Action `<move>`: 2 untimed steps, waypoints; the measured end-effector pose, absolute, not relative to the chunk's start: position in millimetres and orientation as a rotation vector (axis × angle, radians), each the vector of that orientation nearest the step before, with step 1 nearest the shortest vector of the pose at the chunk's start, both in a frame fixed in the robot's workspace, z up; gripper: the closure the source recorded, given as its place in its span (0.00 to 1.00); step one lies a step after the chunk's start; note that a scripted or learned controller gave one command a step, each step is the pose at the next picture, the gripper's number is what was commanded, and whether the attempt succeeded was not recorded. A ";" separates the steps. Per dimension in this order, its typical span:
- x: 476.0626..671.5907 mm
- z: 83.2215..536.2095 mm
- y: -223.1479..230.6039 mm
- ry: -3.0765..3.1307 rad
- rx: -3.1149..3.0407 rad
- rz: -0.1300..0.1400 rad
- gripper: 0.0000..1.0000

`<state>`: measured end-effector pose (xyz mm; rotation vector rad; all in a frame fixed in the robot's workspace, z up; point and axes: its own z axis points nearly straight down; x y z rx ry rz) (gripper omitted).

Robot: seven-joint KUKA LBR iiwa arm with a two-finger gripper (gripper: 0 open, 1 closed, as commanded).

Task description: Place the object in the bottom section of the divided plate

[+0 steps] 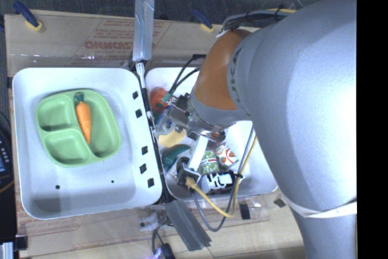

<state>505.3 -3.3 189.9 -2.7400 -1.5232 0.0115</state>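
The carrot (83, 121) lies in the green plate (50, 133) in the left bin (79, 194), in the long compartment on the view's right side, close along the ridge, its leafy end pointing to the far side. The arm (291, 106) hangs over the right bin (264, 176) and covers much of it. The gripper (176, 117) sits low among clutter there; I cannot tell whether it is open or shut, or holds anything. Around it lie a red-orange ball (159, 97), a yellow piece (173, 139), a teal piece (170, 154) and a red-and-white pack (228, 156).
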 end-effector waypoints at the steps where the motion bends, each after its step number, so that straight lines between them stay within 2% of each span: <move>1: 493.2 190.7 -15.5 -0.364 -3.117 0.006 0.00; 2: 477.4 330.8 -38.8 -0.330 -3.122 -0.001 0.00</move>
